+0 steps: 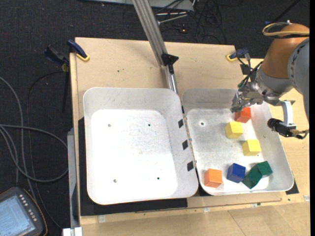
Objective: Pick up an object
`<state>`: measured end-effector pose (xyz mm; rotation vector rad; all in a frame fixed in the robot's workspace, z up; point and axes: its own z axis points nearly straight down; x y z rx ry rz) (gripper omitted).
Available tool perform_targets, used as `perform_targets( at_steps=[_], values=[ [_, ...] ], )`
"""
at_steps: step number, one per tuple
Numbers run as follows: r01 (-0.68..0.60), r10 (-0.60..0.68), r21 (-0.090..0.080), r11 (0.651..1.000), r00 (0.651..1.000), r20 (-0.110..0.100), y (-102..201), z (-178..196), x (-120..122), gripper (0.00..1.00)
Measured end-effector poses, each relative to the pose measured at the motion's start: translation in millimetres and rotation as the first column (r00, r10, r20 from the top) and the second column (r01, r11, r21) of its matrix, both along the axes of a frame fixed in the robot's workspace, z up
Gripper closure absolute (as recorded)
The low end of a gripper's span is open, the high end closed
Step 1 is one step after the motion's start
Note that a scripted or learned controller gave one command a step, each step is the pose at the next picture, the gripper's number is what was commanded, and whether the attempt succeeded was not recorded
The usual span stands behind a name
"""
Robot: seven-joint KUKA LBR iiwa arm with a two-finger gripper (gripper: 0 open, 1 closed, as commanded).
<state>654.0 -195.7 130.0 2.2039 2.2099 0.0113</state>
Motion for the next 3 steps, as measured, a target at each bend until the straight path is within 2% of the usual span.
perform_targets(
  at_steps=[1,3],
  values=[
    [0.001,-0.001,0.006,1.000,1.000,-0.012,-6.0,45.7,3.1,1.00],
    [0.000,0.000,0.007,1.000,1.000,-0.012,-8.4,133.5,6.6,1.00]
  ],
)
